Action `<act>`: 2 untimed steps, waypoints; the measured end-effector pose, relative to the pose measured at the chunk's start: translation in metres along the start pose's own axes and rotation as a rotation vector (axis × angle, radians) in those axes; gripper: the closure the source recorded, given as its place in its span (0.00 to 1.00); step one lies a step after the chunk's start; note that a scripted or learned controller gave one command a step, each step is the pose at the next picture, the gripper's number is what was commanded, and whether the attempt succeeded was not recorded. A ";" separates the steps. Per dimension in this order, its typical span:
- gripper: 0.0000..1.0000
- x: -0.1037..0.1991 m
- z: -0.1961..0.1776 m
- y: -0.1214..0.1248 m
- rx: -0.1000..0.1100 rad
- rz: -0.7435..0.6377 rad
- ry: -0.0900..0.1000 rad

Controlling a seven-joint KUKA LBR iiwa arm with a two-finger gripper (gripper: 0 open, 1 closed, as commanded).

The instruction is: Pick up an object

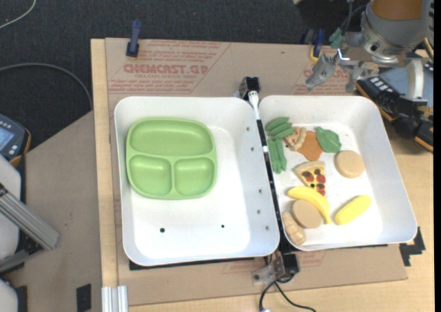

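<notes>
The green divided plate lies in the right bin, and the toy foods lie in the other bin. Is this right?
Not quite. The camera view shows the green plate in the left bin; the toy foods lie in the right bin.

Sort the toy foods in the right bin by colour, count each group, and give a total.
Green: 2, bean pods and leaf
Yellow: 2, banana and lemon
Tan or brown: 5
Orange pizza slice: 1
Total: 10
</notes>
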State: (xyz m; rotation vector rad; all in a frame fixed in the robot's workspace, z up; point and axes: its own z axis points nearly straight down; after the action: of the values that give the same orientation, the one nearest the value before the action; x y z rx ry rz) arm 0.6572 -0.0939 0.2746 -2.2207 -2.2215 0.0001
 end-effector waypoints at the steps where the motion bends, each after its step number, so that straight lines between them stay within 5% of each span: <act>1: 0.00 0.096 -0.075 -0.069 -0.007 -0.011 0.005; 2: 0.00 0.189 -0.056 -0.124 0.005 -0.011 0.004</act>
State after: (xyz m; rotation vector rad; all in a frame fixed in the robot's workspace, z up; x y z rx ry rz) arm 0.5332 0.0947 0.3309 -2.2045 -2.2288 0.0011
